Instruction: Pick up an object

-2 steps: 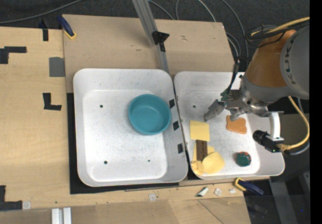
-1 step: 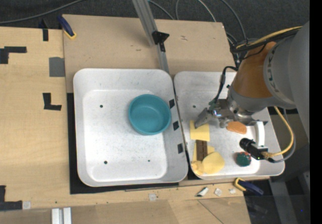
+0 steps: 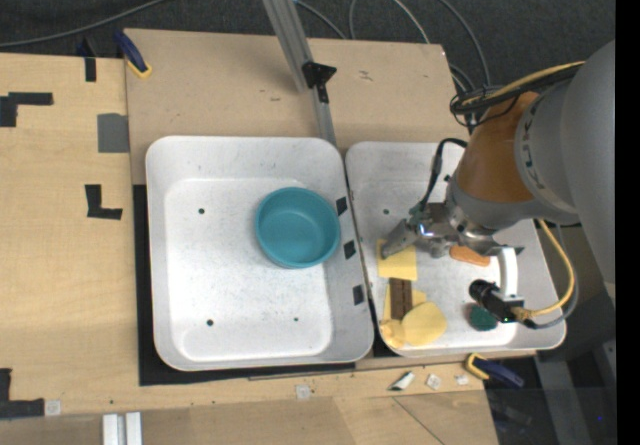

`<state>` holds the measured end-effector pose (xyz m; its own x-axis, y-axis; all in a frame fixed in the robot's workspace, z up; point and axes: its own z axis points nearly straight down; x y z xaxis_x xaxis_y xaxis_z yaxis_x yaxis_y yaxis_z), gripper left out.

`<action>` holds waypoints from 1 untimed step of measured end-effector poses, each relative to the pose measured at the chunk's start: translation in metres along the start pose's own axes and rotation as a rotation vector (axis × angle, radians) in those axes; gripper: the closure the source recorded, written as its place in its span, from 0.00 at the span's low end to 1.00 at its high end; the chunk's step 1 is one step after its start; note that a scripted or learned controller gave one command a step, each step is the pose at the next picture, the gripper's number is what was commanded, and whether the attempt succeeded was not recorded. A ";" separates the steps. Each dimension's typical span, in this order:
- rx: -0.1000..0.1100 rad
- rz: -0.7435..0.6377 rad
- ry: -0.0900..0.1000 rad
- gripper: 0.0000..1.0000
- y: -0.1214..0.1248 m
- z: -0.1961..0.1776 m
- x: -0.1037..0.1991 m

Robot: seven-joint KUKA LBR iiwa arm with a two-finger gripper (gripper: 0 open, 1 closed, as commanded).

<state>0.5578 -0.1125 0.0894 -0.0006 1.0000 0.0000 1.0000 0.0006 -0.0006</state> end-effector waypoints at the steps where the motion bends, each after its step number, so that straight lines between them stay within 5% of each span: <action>1: 0.001 -0.001 0.001 1.00 0.000 -0.010 0.001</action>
<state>0.5574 -0.1119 0.0990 -0.0020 1.0000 0.0006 1.0000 0.0020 -0.0019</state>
